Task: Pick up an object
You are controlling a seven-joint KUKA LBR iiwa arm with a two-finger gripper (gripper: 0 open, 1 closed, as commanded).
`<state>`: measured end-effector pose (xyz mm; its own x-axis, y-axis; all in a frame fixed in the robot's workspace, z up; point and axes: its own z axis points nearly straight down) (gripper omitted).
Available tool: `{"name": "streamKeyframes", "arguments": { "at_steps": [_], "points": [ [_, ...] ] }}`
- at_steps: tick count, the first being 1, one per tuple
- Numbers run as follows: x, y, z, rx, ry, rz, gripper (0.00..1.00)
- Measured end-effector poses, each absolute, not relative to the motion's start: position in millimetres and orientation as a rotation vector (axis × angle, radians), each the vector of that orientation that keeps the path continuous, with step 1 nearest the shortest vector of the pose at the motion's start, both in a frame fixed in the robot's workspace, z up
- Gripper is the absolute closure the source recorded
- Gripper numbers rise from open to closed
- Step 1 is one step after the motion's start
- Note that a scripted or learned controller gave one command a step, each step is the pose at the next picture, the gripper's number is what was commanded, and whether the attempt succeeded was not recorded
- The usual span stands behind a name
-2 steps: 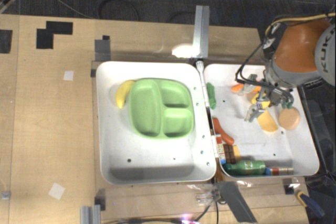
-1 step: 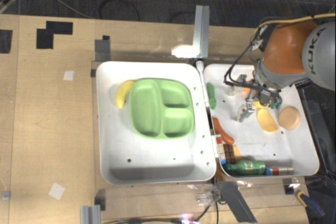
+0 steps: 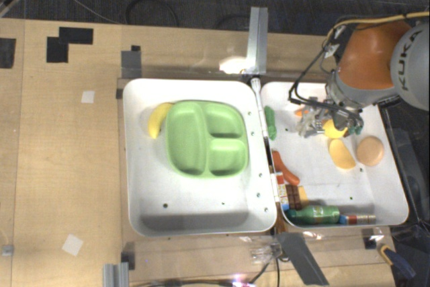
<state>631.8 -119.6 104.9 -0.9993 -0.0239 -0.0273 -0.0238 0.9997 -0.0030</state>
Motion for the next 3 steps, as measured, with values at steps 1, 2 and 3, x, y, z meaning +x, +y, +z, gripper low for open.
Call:
{"name": "streamKeyframes", "arguments": {
  "at_steps": [1,2,3],
  "points": [
    [629.4,-61.2,192.8,0.014,3.120,0.003,1.00],
    [630.0,-62.6,202.1,0.013,3.117,0.001,1.00],
    [632.7,-61.2,215.5,0.006,3.105,0.001,1.00]
  ]
}}
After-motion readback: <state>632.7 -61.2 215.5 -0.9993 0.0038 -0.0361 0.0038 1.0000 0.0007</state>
